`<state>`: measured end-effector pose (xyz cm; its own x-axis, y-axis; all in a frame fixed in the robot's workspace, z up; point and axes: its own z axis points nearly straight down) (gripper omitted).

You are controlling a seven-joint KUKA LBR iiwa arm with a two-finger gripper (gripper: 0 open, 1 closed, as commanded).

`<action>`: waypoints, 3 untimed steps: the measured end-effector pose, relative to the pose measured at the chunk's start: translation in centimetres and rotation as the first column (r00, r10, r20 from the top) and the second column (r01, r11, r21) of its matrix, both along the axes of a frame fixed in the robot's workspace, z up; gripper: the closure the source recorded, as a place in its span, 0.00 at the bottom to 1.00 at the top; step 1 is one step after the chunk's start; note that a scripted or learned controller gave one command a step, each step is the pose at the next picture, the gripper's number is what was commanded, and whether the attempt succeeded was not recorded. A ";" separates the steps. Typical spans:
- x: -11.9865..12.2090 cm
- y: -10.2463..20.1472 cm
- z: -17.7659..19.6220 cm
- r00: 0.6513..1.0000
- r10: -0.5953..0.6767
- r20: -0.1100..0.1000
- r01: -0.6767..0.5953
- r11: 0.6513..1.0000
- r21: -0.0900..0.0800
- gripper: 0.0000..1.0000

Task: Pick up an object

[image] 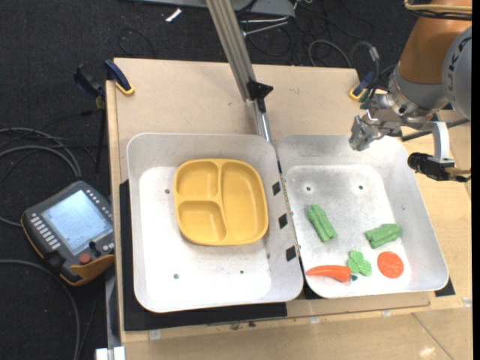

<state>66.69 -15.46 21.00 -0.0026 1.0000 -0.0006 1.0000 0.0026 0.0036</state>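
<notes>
While my arm reaches in from the right, my pincer hangs over the far rim of the right bin, near its far corner. It points down at the white surface, with nothing between its fingers that I can see; at this size I cannot tell whether they stand open or closed.

Contents of the right bin lie toward its near end, well apart from my pincer. A long green vegetable lies at a slant near the bin's middle. A second green piece lies to its right, just above a round red slice. A small green floret sits just beside that slice on the left, and an orange carrot lies close against the floret at the near edge.

Contents of the left bin: one yellow divided plate with three compartments, lying flat near the bin's centre.

Beside the bench, on the floor to the left, lies a control pendant with its screen lit.
</notes>
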 end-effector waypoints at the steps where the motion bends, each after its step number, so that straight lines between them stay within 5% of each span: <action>1: -1.7 4.5 -0.2 1.000 0.004 -0.005 -0.004 1.000 0.001 1.00; 3: -4.3 15.3 -0.3 1.000 0.006 -0.006 -0.006 1.000 0.003 1.00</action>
<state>62.35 -0.11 20.69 -0.0088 1.0000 0.0026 1.0000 0.0088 -0.0019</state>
